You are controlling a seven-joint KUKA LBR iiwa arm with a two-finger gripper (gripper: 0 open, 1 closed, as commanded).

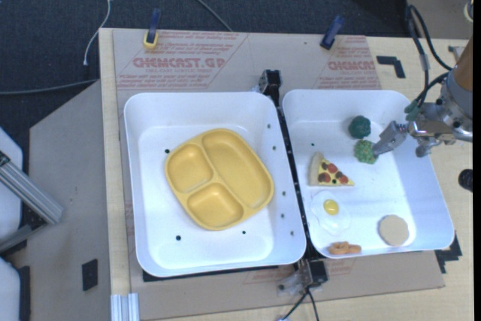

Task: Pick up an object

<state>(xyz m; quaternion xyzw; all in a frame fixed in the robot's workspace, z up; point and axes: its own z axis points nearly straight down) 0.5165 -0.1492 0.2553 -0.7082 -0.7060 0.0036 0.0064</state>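
The right bin [421,184] holds several toy foods: a dark green vegetable [360,125], a light green broccoli [366,152], a pizza slice [328,172], a fried egg [331,207], a round beige cookie [393,229] and a small orange piece [344,248]. My gripper [403,145] hangs over the bin's right side, open, with nothing between its fingers. Its left fingertip [383,143] is just right of the broccoli; I cannot tell whether they touch.
The left bin [150,124] holds a yellow divided plate [218,178]. A black clip [270,80] sits where the two bins meet at the back. Blue clamps [153,25] [331,32] hold the cardboard base. Cables run at the upper right behind the arm.
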